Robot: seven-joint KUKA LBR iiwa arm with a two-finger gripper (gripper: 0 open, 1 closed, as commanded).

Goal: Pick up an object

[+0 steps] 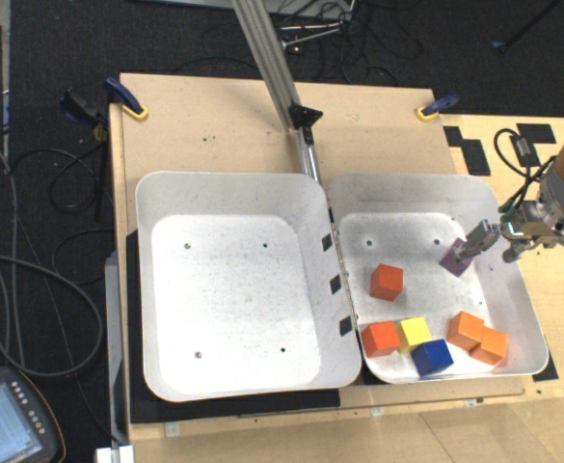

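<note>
In the camera view, the arm (563, 183) is cut off by the right edge, so little beyond its wrist shows. The fingers (476, 242) reach leftward over the right bin (412, 201), and a purple block (454, 257) sits at their tips; whether it is clamped between them or merely touching is too small to tell, so their spread cannot be judged. Left of and below the fingers lies a lone orange cube (387, 282). Further below them, along the bin's near wall, are another orange cube (381, 338), a yellow cube (416, 331), a blue cube (433, 357) and two orange blocks (479, 336) pressed together. The left bin (156, 201) lies well apart on the worktop (214, 123).
</note>
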